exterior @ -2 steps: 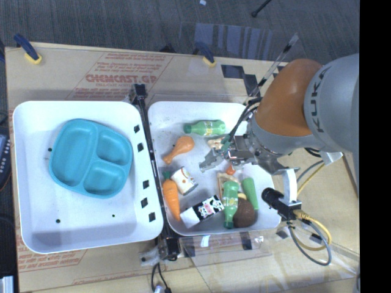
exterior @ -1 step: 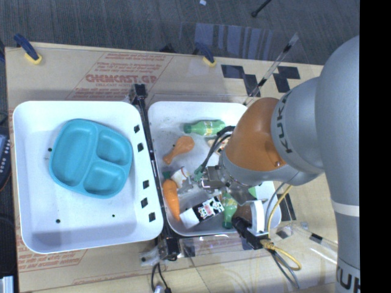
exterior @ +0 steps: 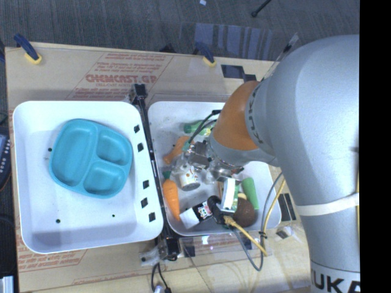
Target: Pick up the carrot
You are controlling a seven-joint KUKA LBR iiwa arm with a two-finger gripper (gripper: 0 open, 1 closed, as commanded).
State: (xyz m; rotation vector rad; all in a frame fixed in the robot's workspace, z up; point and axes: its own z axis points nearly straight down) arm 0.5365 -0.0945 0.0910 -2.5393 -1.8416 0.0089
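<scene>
The slim orange carrot (exterior: pixel 171 200) sits around 7 o'clock in the right-hand shallow white bin (exterior: pixel 160 122), close to its left wall. Its long axis runs roughly 12 to 6, the near end leaning a touch toward 5 – can't tell which end is the tip. At its 3 o'clock lies a black packet with a white label (exterior: pixel 200 213), too small to read. The metal two-finger gripper (exterior: pixel 194 168) hangs at the carrot's 1 o'clock, apart or together, can't tell. The grey arm (exterior: pixel 317 133) reads "UKA". Further back – brown board (exterior: pixel 91 72) printed "CHEMCAST GP" in red, then grey carpet (exterior: pixel 122 11).
</scene>
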